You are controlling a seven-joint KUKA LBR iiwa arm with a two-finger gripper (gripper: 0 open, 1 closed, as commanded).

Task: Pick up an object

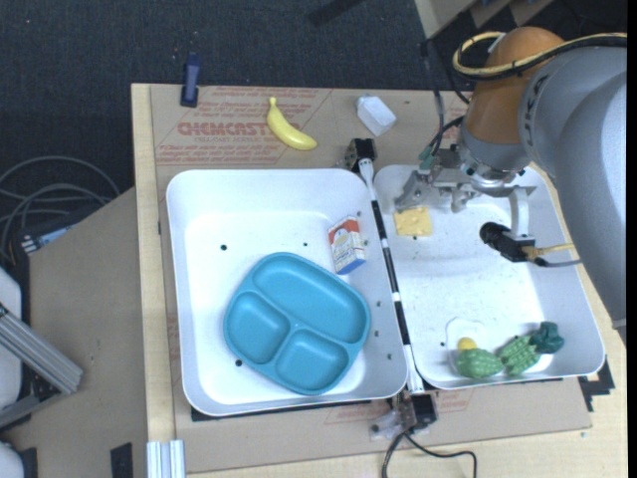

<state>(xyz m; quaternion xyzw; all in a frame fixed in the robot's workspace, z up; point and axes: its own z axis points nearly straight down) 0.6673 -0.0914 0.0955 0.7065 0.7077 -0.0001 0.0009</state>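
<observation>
My gripper hangs over the far left corner of the right bin, open, with nothing between its fingers. A flat yellow block lies on the bin floor just in front of the left finger; I cannot tell whether they touch. At the near right of the same bin lie green soft toys with a small yellow piece beside them. In the left bin a blue divided plate lies flat, and a small white, red and blue carton stands by the right wall.
Behind the bins a banana, a white block and a small blue object lie on the bench. A black clip sits at the far end of the wall between the bins. The grey arm fills the right side.
</observation>
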